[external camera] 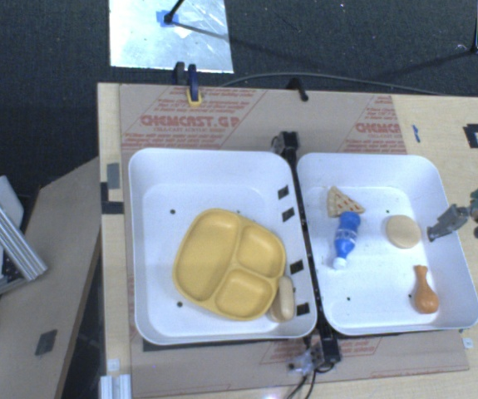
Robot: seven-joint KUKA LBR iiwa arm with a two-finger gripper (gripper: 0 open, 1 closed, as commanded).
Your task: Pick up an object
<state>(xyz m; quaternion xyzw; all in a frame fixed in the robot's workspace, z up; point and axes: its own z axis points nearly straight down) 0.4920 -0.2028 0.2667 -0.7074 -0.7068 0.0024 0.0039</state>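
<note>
Looking down on the desk (pixel 72 223), we see two shallow white bins side by side on a sheet of printed cardboard (pixel 247 115). Our left bin (pixel 151 173) carries a yellow divided plate (pixel 229 263) with three compartments, lying toward the bin's near right corner, and a pale beige oblong piece (pixel 283 298) rests just beside the plate's near right edge, touching it or nearly so. Our right bin (pixel 372 169) holds four small things, well spread. A tan triangular wedge (pixel 342 200) lies toward the far left, with a blue and white bottle (pixel 346 238) just below it, lying on its side with its white end pointing toward us. A round cream-coloured lump (pixel 403 231) sits to the right of the bottle, apart from it. An orange pear-shaped piece (pixel 424 291) with a narrow neck lies near the bin's near right corner. We find the end effector (pixel 445 223) at the right rim of the right bin, above the edge and just beside the cream lump without touching it; nothing shows between its fingers, and we cannot tell whether it is released or clenched. A clamp (pixel 190 83) grips the cardboard's far edge.
</note>
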